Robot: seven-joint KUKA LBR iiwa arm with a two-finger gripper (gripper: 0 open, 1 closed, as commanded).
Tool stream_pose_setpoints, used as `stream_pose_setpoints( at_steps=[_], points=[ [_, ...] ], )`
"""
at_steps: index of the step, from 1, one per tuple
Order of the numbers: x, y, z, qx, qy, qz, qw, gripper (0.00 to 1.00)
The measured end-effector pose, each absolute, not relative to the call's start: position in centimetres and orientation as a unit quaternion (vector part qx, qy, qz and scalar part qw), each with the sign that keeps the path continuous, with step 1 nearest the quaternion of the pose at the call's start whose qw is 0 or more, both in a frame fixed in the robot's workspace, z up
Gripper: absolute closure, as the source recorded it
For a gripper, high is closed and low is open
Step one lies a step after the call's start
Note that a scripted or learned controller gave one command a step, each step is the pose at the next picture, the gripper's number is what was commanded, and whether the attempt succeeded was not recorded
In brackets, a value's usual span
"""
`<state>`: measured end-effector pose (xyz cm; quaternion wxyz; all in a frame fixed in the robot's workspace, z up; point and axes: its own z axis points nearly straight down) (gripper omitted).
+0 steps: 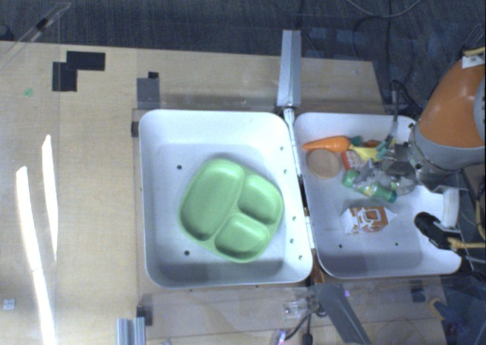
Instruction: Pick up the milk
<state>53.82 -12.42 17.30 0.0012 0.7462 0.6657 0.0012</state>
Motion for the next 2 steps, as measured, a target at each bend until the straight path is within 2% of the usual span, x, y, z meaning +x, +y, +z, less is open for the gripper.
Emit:
stream_pose_setpoints(
  at_steps=[1,2],
  points=[
    [50.3,-14.7,8.9,0.681,0.732,0.0037,0.005,0.0],
    [50.6,-14.6,10.1,0.68,0.734,0.0064,0.008,1.0]
  ],
)
